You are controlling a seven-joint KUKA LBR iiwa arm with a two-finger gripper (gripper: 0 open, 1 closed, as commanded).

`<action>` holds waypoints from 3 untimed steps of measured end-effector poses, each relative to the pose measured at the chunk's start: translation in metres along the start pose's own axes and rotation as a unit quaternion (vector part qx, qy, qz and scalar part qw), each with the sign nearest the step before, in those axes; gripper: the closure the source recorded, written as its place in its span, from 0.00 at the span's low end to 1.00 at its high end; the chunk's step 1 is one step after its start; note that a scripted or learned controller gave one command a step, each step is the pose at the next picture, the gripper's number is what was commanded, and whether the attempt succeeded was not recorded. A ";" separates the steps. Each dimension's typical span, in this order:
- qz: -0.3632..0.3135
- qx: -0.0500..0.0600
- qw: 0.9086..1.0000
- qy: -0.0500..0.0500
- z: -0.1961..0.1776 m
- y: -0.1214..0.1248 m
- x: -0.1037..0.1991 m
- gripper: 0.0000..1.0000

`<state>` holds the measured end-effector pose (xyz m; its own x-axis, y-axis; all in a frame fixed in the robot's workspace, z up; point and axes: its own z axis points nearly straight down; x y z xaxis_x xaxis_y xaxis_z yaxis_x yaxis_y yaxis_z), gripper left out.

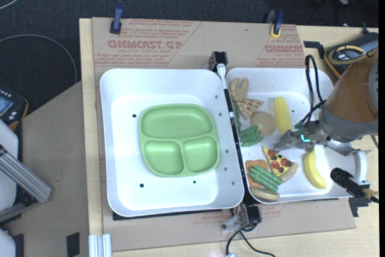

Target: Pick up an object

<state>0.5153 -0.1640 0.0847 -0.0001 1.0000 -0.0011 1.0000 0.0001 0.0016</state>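
Note:
The right bin (319, 84) holds several toy foods. A yellow corn cob (281, 111) lies near its middle, with a round tan cookie (263, 122) and a green broccoli piece (249, 134) to its left. A pizza slice (278, 162) and green beans (263, 177) lie at the front. A banana (313, 169) rests at the front right. My gripper (286, 141) hangs low over the bin's middle, just above the pizza slice, between the corn and the banana. Nothing shows in its grasp.
The left bin (120, 129) carries a green divided plate (178, 139). A tan bread piece (239, 89) and a waffle wedge (248, 106) lie at the back left of the right bin. Cables (310, 75) and the arm's body (355, 99) crowd the right side.

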 end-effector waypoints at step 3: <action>-0.006 -0.006 1.000 0.003 -0.280 -0.025 0.213 0.00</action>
<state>0.4899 0.0492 0.3643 -0.0113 0.9999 0.0039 0.9999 0.0113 0.0131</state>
